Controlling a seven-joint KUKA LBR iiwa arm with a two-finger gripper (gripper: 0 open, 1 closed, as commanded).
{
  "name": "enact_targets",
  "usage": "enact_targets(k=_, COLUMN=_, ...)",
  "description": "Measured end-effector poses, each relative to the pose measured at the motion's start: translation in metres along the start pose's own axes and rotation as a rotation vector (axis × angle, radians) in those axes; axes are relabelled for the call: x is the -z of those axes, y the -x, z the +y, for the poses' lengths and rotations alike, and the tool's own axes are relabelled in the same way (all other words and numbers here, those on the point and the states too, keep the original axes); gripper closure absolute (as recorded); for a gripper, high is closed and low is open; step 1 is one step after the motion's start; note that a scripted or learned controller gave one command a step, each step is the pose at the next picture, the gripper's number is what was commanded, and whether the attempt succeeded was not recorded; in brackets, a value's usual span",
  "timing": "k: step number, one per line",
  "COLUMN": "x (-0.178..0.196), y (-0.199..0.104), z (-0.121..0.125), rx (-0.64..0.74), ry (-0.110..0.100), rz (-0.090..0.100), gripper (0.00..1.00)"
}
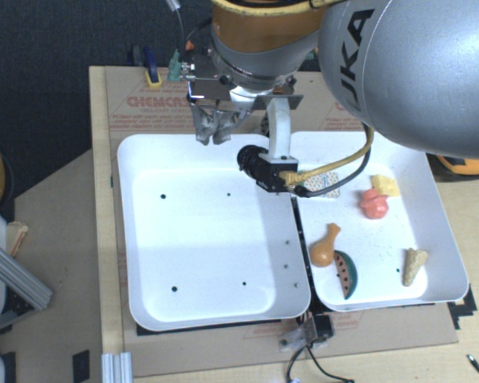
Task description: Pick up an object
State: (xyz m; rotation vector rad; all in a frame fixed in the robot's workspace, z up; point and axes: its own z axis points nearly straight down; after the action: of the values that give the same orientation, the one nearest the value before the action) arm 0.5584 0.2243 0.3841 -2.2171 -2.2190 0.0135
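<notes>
My gripper (211, 134) hangs over the back edge of the left bin (144, 238), near its far middle. Its fingers look shut, with nothing between them. The objects lie in the right bin (439, 238): a pink lumpy piece (374, 205) with a yellow block (385, 184) just behind it, an orange pear-shaped toy (325, 247), a watermelon slice (346, 274) and a beige cone (413, 266). A white blue-dotted item (326, 183) lies at the bin's back left, partly under a cable. The gripper is well to the left of all of them.
A black unit (258, 167) on a white bracket hangs from the wrist over the divide between the bins, trailing a yellow cable (353, 164). The large grey arm body (407, 54) covers the back right of the bench.
</notes>
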Motion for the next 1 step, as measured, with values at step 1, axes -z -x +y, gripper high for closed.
enact_targets(k=1, x=-0.0499, y=-0.0003, z=-0.0484, rx=0.001, ry=0.0, rz=0.0, gripper=1.0)
